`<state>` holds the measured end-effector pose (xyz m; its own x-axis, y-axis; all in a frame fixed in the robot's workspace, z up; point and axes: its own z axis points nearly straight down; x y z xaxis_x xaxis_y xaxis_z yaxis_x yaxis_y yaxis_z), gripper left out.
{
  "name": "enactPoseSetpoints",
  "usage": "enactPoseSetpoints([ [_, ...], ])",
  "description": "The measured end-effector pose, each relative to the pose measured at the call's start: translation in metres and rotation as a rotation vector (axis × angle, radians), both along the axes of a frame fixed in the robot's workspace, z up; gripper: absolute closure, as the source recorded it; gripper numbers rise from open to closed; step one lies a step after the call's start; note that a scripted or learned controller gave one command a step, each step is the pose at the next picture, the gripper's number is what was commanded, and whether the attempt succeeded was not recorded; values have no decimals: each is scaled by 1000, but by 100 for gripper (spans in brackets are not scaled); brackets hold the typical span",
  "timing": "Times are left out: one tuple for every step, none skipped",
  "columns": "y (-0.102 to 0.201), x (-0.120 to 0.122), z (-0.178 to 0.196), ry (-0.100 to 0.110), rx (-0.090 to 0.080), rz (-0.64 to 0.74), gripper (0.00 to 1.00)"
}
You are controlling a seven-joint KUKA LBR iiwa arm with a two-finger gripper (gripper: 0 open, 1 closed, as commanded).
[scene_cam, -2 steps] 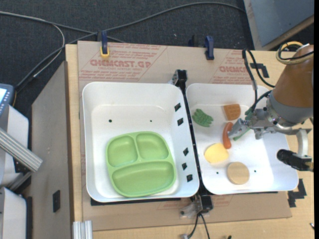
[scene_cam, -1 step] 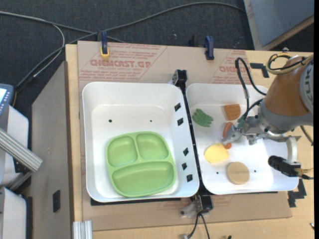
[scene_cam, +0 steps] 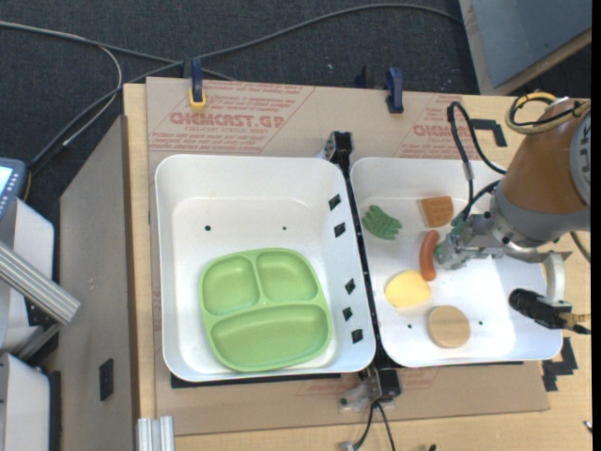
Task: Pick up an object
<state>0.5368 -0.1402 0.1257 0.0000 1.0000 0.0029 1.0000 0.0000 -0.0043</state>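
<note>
The right bin [scene_cam: 488, 346] holds a green leafy toy [scene_cam: 381, 222], an orange-brown square piece [scene_cam: 436, 210], a red sausage-shaped piece [scene_cam: 428, 255], a yellow lemon-like piece [scene_cam: 408, 289] and a round tan disc [scene_cam: 449, 327]. My gripper [scene_cam: 454, 250] hangs low in this bin, just right of the red sausage and below the orange square. Its fingers are hidden under the wrist, and nothing is visibly held.
The left bin [scene_cam: 178, 252] holds a green divided tray [scene_cam: 267, 308]. A black divider [scene_cam: 352, 242] runs between the bins. The arm's orange band [scene_cam: 545, 167] looms over the right bin's far right side. Cables trail across the bench's back.
</note>
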Motion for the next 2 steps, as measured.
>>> enactPoseSetpoints([
  [-4,3,62,-10,-5,1,100],
  [-4,4,101,-8,-4,2,100],
])
